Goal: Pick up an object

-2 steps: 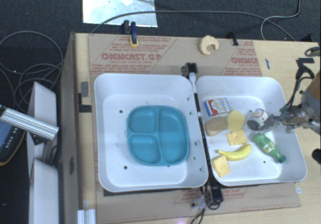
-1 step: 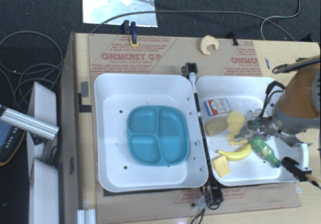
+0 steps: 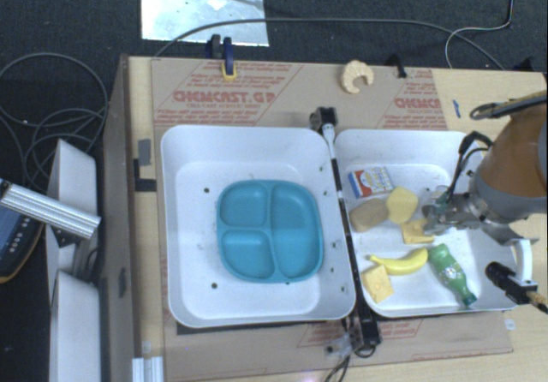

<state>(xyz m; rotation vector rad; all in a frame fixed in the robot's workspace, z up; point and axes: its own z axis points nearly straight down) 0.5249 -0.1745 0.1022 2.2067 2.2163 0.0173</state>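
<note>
- Objects for picking are lying in the right bin [image 3: 402, 142]: a small carton [image 3: 371, 181] with red and blue print near the back left, a yellow lemon-like piece [image 3: 402, 204] just beside it, a tan rounded piece [image 3: 369, 216] touching the lemon's left side, a yellow banana [image 3: 400, 263] toward the front, a pale yellow wedge [image 3: 378, 283] just in front of the banana, a flat yellow slice [image 3: 417, 233] behind the banana, and a green bottle [image 3: 450, 273] lying on its side to the banana's right.
- The end effector [image 3: 435, 211] is being held low over the right bin, just right of the lemon-like piece and above the flat yellow slice; nothing is seen clearly between its parts, and whether it is released or clenched cannot be told.
- The arm [image 3: 514, 168] is reaching in from the right, its orange band being seen above the wrist.
- A blue divided plate [image 3: 271, 229] is lying in the middle of the left bin [image 3: 248, 146].
- Both bins are being carried side by side by the bench [image 3: 282, 93], which is covered with printed cardboard.
- A small beige curled piece [image 3: 357, 75] is lying on the bench behind the right bin, well apart from the bins' contents.
</note>
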